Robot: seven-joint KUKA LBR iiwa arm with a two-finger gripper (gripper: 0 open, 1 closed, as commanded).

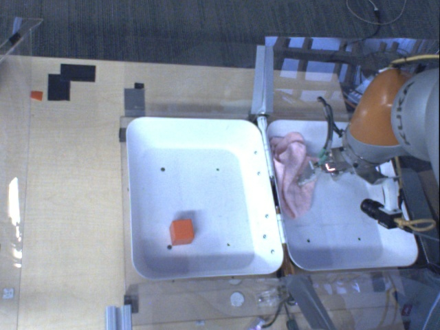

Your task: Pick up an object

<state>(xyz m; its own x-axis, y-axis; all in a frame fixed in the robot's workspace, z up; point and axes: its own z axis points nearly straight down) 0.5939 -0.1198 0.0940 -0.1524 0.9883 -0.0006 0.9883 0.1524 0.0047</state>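
Observation:
A pink cloth [290, 174] lies crumpled along the left wall of the right bin [357, 249]. My gripper [309, 175] reaches in from the right and sits low at the cloth's right edge, touching or nearly touching it. A small orange cube [182, 232] rests on the floor of the left bin [206, 143], towards its near-left corner, far from the gripper.
The grey arm with its orange band [378, 112] hangs over the right bin's far right side. A black cable connector [378, 212] lies above the right bin's floor. A metal divider rail [269, 177] separates the two bins.

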